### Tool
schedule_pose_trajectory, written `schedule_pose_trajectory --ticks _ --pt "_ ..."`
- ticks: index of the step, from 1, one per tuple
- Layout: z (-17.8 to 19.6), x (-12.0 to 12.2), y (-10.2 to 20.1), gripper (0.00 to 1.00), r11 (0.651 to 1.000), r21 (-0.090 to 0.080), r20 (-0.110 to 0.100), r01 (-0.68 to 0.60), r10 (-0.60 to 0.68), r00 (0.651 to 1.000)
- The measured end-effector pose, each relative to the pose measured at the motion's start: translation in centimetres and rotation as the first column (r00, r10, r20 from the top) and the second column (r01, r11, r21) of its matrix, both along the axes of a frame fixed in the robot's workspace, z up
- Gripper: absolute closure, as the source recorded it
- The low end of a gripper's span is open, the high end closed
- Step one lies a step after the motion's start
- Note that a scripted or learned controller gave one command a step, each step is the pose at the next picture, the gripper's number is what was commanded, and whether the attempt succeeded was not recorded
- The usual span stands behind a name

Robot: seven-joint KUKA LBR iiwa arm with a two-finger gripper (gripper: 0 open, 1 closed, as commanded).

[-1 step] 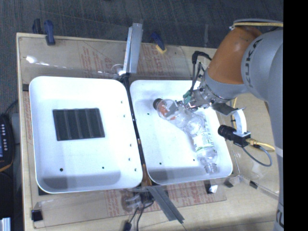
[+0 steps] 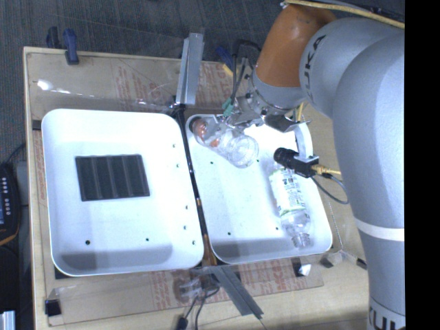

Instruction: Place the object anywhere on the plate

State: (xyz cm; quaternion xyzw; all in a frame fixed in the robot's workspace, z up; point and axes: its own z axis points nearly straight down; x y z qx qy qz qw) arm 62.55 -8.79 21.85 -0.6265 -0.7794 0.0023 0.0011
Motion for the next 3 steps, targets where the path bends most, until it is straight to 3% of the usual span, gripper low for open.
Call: schedule_pose_trajectory --ticks 1,2,3 --pt "5.3 3.1 7.2 1.0 1.0 0.002 0.003 -0.022 0.022 1.0" --pt "10.5 3.1 11.8 1.0 0.996 0.001 0.003 0.094 -0.094 0.996" --pt "3.4 -2.5 13.1 1.0 0.995 0.001 -0.001 0.097 -0.097 0.995"
